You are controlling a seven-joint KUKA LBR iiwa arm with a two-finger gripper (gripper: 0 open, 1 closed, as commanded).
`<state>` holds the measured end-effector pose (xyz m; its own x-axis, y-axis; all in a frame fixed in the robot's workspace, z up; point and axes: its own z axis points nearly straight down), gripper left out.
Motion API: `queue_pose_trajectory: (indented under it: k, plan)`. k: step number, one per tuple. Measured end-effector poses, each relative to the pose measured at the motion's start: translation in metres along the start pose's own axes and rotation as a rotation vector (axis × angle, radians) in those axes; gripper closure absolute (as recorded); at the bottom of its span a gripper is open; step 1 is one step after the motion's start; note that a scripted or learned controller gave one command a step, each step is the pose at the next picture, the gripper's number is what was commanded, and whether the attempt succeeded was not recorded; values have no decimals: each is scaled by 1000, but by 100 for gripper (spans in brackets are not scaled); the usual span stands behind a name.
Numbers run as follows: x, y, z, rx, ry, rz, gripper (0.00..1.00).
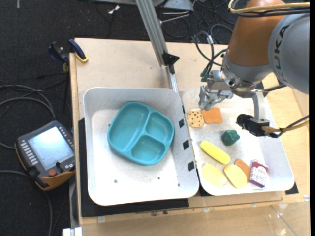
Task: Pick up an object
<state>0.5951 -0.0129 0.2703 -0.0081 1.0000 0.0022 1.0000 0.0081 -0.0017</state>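
- Right now I am watching the pincer (208, 101) hanging low over the upper left corner of the right bin (283, 154), just above and to the left of the orange flat piece (212, 115); whether it is touching that piece I cannot tell.
- I cannot tell whether the pincer is apart or together, since the wrist is hiding its tips.
- I am judging the orange piece the likeliest target: it is lying directly below the pincer and a shade to the right, long axis running left to right, with the spotted cookie (195, 118) touching its left edge.
- Room is looking tight on that cookie side and against the bin wall; the right side is freer.
- Well apart, toward the near rim, the green block (230, 137), the yellow banana-like piece (215, 152) and a small carton (259, 173) are lying on the smooth white floor.
- Beside it, the left bin (98, 107) is holding a teal divided plate (141, 132).
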Motion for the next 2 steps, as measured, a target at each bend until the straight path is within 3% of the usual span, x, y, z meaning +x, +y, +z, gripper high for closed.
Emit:
queue_pose_trajectory:
  k: [2]
  plan:
    - [107,-53,15,2,0,0,100]
